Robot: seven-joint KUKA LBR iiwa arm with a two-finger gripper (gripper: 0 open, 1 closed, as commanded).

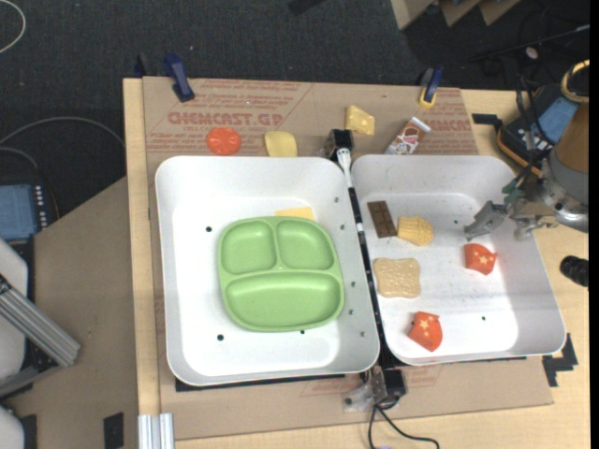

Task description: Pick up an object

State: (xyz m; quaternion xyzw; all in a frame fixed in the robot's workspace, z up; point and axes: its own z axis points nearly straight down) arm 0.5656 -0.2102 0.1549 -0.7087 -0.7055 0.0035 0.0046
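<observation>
The right bin [524,330] holds a brown bar [380,218], a yellow piece [416,230], a tan cracker [397,276] and two red strawberry-like pieces [480,258] [425,330]. My gripper [501,224] hangs over the right bin's far right part, just above and behind the upper red piece. Its fingers [484,220] are spread open with nothing between them. The grey arm comes in from the right edge.
A green divided plate [279,272] sits in the left bin [187,204], with a yellow slice [295,213] behind it. On the cardboard behind the bins lie an orange disc [223,140], two yellow pieces [280,144] [359,120] and a small packet [407,138]. Blue clamps [178,76] [430,84] stand at the back edge.
</observation>
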